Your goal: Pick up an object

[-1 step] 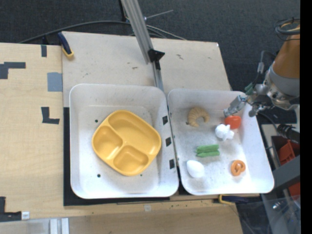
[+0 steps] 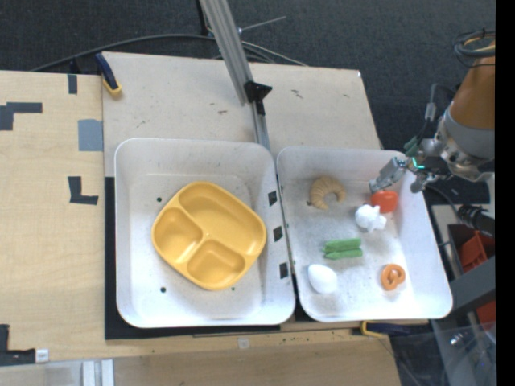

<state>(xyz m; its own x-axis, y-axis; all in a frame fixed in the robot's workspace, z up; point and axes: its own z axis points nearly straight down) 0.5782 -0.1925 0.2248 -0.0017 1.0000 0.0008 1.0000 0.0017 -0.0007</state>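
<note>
Hovering at the right bin's [image 2: 434, 240] far right edge, gripper [image 2: 400, 175] just above small orange-red plastic block [image 2: 386, 201]; finger spread impossible to tell. Probably light, rigid, slightly slick: pinching across flat sides likely suiting best.

Arm [image 2: 473, 107]: cut off by the right edge; you saw just the wrist and orange band. Gripper [image 2: 400, 175]: too small and blurred for you to judge. Red object [image 2: 386, 202]: partly covered by gripper, shape unclear to you.
</note>
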